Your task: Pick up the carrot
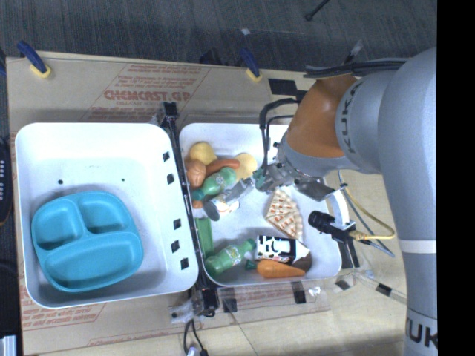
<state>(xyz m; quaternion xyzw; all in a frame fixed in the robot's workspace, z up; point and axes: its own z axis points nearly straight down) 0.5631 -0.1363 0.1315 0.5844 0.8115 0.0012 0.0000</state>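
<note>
Camera view. Two white bins side by side on the bench.

Left bin: holds a blue divided tray, lying toward 7 o'clock of that bin. Nothing else in it that I can make out.

Right bin: crowded with toy food.
- Carrot, the task's thing: lies flat along the near wall, at about 5 o'clock of the bin, pointed end toward 3 o'clock. Touching or just beside a black-and-white carton at its 12 o'clock.
- Green bottle just at the carrot's 9 o'clock, near the blunt end.
- Waffle-like wedge at 12 o'clock of the carton.
- Cluster at the bin's 10 to 11 o'clock: yellow lemon-like piece, brownish round piece, other mixed items too jumbled to name.

Arm reaches in from 3 o'clock, orange band above the wrist. End effector sits over the bin's middle, beside the cluster, well apart from the carrot. Cannot tell whether it is released or clenched; nothing visibly held.

Judgement: carrot not yet approached. The near wall on one side and the carton on the other leave little room; the bottle crowds the blunt end. Closing across the middle of the carrot looks the likeliest way in.
</note>
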